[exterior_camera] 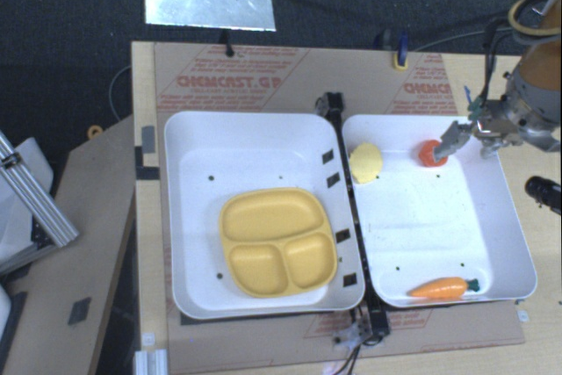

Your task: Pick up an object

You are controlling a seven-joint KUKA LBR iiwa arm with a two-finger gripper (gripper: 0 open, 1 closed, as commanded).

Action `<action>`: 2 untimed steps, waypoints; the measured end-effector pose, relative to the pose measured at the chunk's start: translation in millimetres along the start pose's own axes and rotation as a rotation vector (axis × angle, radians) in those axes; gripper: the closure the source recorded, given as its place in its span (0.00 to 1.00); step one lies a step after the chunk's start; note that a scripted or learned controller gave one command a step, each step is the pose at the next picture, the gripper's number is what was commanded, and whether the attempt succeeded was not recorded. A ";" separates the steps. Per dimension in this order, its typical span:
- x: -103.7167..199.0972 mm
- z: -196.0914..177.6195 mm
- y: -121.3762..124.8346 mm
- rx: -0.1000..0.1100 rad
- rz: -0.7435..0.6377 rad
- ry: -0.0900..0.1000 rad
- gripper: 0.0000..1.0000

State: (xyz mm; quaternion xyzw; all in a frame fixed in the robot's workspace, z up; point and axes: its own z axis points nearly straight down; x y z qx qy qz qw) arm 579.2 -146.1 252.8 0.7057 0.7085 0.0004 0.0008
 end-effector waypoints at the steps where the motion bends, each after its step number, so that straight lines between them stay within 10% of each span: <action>1: -2.6 60.5 5.6 0.004 0.002 0.001 0.00; 2: -7.5 112.0 14.3 0.004 0.003 0.001 0.00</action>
